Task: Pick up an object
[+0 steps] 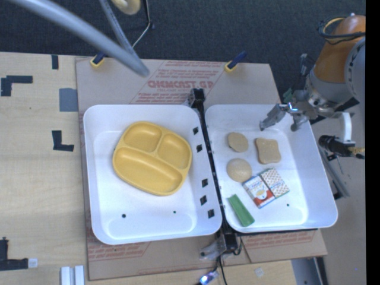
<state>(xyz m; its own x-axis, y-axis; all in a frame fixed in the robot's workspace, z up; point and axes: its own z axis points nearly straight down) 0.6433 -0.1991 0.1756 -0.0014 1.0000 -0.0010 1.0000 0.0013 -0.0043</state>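
The right bin holds two round tan biscuits, a tan toast-like slice, a small red and white carton and a green block. My gripper hangs over the bin's far right corner, just above and to the right of the toast slice. Its two fingers are spread apart and nothing sits between them. The grey arm with its orange band comes in from the right.
The left bin holds a yellow divided plate. A black clip strip runs along the seam between the bins. Both bins rest on a cardboard sheet. A grey pole crosses the top left.
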